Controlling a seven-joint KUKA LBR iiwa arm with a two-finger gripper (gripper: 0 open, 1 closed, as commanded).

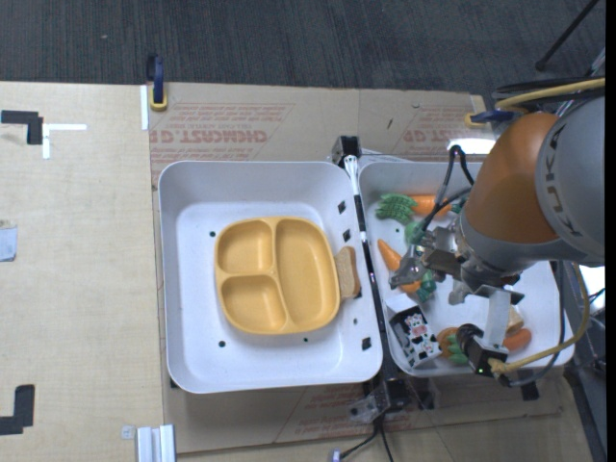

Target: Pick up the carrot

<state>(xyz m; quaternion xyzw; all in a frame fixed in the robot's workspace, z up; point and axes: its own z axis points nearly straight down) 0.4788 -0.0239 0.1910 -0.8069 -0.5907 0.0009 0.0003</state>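
An orange carrot (389, 255) lies in the right bin (404, 366), near its left wall. My gripper (412, 274) hangs low just right of the carrot's lower end, close to it or touching it. A small orange patch (423, 284) shows right under the gripper; I cannot tell whether it belongs to the carrot. The grey and orange arm (525, 195) covers the middle of the right bin.
The left bin (183, 287) holds a yellow divided plate (277, 275) with a tan slice (347, 271) at its right edge. In the right bin lie a green leafy piece (395, 206), an orange piece (422, 202), a black-and-white box (412, 330) and an orange sausage-like item (518, 338).
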